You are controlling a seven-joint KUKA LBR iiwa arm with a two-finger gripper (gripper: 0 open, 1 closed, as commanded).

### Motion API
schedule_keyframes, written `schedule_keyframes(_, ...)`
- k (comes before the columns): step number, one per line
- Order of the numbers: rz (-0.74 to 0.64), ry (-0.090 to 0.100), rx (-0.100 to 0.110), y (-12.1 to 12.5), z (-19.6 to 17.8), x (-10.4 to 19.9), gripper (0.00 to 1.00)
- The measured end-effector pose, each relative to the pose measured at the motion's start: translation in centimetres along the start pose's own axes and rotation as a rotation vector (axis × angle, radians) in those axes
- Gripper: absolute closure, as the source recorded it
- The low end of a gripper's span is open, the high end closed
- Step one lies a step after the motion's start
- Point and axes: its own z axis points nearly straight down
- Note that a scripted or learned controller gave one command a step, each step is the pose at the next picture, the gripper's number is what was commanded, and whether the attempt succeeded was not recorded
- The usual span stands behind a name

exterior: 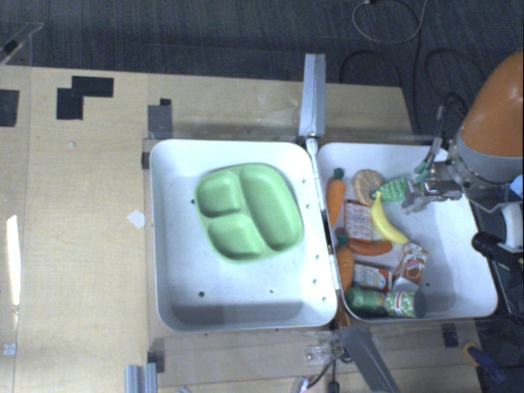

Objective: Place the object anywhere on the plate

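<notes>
A light green plate [246,211] with three compartments lies in the left bin [176,285], with nothing on it. The right bin [458,293] holds several toy foods: a yellow banana [385,219], a small green piece [393,190], an upright carrot [335,199], a round tan bun [368,182] and a green can [385,303] lying on its side. My gripper [419,193] hangs low over the right bin's upper right part, just right of the green piece and the banana's top end. I cannot make out whether it touches either of them.
A red-and-white packet [358,219], a red sausage [372,246], a second carrot [345,262] and a small carton [412,264] crowd the right bin's left half. A metal divider post [313,97] stands between the bins at the back. Cables [393,23] lie behind the right bin.
</notes>
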Motion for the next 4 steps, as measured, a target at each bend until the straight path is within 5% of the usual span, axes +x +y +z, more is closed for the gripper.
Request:
schedule_keyframes(1,-0.216,0.001,0.000,-4.5,2.6,-1.0,1.00)
schedule_keyframes(2,-0.216,0.001,0.000,-4.5,2.6,-1.0,0.00)
schedule_keyframes(3,-0.219,0.000,-0.004,-4.3,1.6,-1.0,1.00)
schedule_keyframes(4,-0.043,0.000,-0.001,-6.5,2.1,-6.1,1.00)
